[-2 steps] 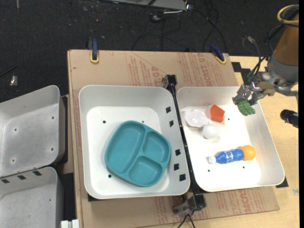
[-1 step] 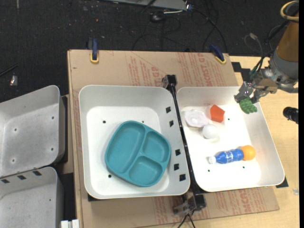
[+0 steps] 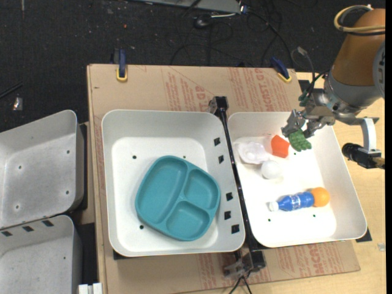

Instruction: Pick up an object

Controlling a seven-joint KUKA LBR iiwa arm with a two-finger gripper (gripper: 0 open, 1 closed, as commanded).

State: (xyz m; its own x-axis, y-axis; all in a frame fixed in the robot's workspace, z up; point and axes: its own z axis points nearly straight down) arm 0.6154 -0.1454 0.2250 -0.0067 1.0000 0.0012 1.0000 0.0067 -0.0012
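Observation:
My gripper [image 3: 301,130] hangs over the far part of the right bin [image 3: 343,182]. It is shut on a small green object [image 3: 300,141], whose top sits between the fingertips. Just left of it lies an orange-red block [image 3: 279,146]. Further left are a crumpled white piece [image 3: 250,150] and a white ball [image 3: 270,169]. Toward the bin's near side lies a blue bottle [image 3: 293,201] with an orange ball [image 3: 319,196] at its right end.
The left bin [image 3: 122,133] holds a teal divided plate [image 3: 177,198]. A black divider [image 3: 229,164] runs between the two bins. Brown cardboard [image 3: 184,84] lies under both, and two white lids [image 3: 37,164] rest at the far left.

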